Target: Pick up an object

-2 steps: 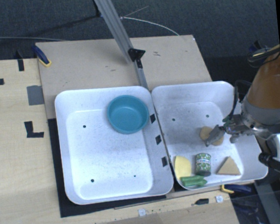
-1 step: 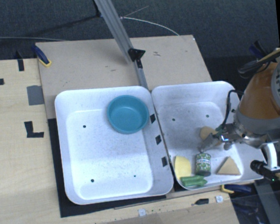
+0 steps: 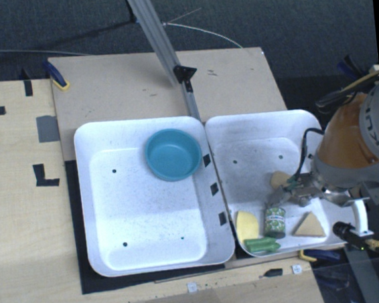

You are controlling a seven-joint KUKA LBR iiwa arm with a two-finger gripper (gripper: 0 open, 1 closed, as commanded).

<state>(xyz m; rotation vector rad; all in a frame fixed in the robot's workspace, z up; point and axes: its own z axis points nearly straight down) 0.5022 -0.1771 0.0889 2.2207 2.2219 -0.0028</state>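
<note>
- right bin (image 3: 254,130): shallow white tray, taken here as the landmark; it holds every loose item but one.
- gripper (image 3: 280,200): low over the right bin's near half, just above a small dark green can (image 3: 275,221); its tip looks close to or touching the can's top, but whether it stands open or closed, and whether anything is in it, cannot be told from this view.
- arm (image 3: 350,144): grey with an orange band, reaching in across the right bin's outer edge, wrist bent down toward the near half.
- yellow sponge-like piece (image 3: 247,225): at the right bin's near inner corner, just beside the can.
- green flat item (image 3: 261,245): against the right bin's near rim, below the can.
- tan wedge (image 3: 309,226): near the right bin's near outer corner.
- pale rounded item (image 3: 280,179): toward the right bin's middle, partly hidden by the gripper.
- blue bowl (image 3: 173,154): in the left bin (image 3: 120,255), just across the divide from the right bin.
- task status: nothing seen lifted; judged at the approach or grasp stage, with lift left.
</note>
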